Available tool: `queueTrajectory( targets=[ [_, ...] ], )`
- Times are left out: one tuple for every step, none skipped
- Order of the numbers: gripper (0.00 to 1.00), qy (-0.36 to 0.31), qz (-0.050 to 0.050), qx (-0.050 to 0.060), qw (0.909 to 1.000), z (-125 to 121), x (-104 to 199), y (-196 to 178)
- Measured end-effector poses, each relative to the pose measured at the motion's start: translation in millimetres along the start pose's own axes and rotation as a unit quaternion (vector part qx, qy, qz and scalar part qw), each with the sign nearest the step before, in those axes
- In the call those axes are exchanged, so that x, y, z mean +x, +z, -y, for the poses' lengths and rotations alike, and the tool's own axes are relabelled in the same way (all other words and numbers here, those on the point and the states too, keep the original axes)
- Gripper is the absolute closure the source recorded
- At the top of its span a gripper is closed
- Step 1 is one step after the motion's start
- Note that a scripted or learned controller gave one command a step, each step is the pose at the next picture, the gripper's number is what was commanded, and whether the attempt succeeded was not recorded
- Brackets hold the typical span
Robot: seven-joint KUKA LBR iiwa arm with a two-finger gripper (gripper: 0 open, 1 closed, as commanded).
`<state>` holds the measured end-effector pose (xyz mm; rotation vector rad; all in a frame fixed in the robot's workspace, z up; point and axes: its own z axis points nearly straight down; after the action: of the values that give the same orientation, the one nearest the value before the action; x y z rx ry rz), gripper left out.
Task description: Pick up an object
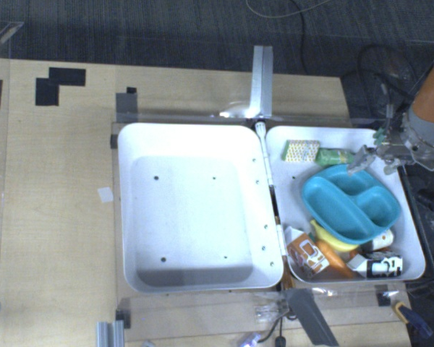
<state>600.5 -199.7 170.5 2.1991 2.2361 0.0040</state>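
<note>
The right bin [417, 248] holds a jumble of objects. A blue two-part dish [351, 204] lies in its middle, resting partly on a yellow banana [331, 237]. Near the front are a brown and orange packet [308, 256] and a white and black bottle [380, 267]. A white pad with green dots [301, 151] and a green packet [333, 155] lie along the back wall. My gripper [372, 163] hangs over the back right of this bin, just above the dish's far rim. Its fingers stand apart, open, with nothing between them.
The left bin [130, 215] sits beside the right one, with a thin divider between them. A metal post [262, 78] stands behind the bins. The grey arm with its orange band [430, 100] enters from the right edge.
</note>
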Motion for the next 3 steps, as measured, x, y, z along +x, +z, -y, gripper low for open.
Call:
queueTrajectory(
  targets=[
    [0.0, 0.157, -0.001, 0.001, 0.9876, 67, 47, -11],
    [0.0, 0.219, 0.0, 0.001, 0.9758, 112, 8, -57],
    [0.0, 0.337, 0.0, 0.001, 0.9415, -13, 6, -38]
  ],
)
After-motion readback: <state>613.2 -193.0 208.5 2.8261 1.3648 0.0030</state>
